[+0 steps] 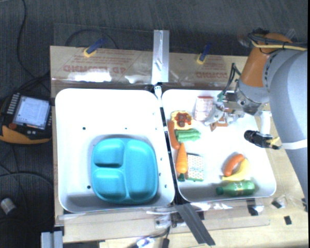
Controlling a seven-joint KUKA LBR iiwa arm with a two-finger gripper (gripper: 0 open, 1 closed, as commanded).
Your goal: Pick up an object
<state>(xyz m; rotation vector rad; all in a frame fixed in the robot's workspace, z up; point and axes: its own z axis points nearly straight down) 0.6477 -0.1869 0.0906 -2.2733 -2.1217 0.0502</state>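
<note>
Eyes on the small pale cup, lying up in the far end of the right bin, close to the back wall and a little in from the divider. It lies immediately to the camera's left of the claw, so near that the two look to be touching or all but touching, though I can't settle which from this slant. The cup seems tipped, its long axis running roughly front to back across the bin, its red-rimmed mouth towards the far wall. Whether the claw's tips are spread or closed I cannot tell; the metal there is a tangle of shine, and nothing can be seen held between them. My read: the coming move turns on a short shift towards the divider, then a closing across the cup's narrow width. Just beyond the cup sit an orange toy and a green pepper, then a carrot along the divider beside a patterned packet. Nearer the front lie a hot dog, a banana and a green bottle, well apart from the action. The arm comes in from the right, orange band high, wrist bent down over the bin's far corner. The left bin holds a blue tray on the worktop.
</note>
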